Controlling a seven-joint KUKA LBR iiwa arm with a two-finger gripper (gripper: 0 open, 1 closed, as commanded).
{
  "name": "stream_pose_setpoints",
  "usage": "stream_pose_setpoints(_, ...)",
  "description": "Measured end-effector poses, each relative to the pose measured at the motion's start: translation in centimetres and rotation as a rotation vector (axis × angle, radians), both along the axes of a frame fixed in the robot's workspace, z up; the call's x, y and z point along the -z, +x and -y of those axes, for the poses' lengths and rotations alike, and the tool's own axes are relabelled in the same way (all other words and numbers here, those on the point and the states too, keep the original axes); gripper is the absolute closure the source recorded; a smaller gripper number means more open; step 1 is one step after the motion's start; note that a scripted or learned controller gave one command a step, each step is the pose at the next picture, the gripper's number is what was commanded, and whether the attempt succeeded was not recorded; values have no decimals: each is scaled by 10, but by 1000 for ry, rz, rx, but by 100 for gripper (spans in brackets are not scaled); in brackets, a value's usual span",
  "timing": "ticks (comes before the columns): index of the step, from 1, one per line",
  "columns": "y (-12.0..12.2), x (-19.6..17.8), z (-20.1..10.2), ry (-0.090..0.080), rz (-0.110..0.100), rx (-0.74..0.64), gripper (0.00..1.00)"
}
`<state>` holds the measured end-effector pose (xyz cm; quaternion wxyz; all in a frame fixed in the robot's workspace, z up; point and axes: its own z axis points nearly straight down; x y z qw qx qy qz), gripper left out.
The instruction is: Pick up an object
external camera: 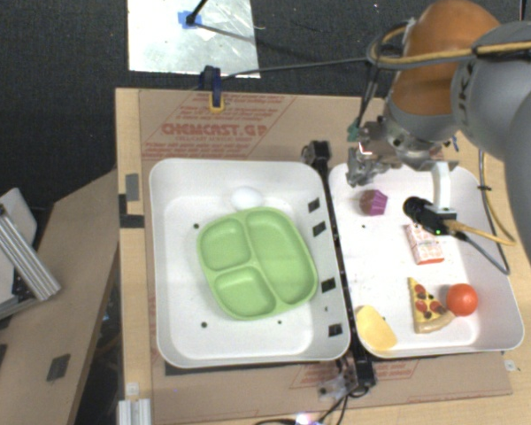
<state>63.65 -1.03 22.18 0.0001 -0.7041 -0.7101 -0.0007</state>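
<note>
My gripper [360, 172] hangs over the far left corner of the right bin [496, 326], just beyond a small purple object [373, 203]; nothing shows in its grasp. Further toward the front of that bin lie a red and white carton [425, 243], a pizza slice toy [427, 305], a red tomato-like ball [461, 299] and a yellow piece [375, 328] at the front left corner.
The left bin [173, 237] holds a green divided plate [257, 264] and a small white object [246, 197] behind it. A black divider [332, 237] runs between the bins. The arm's orange band and grey body loom over the far right.
</note>
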Motion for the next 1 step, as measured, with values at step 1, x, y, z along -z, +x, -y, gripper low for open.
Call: stream_pose_setpoints(1, 14, 1, -46, -1, 2, 2, 100)
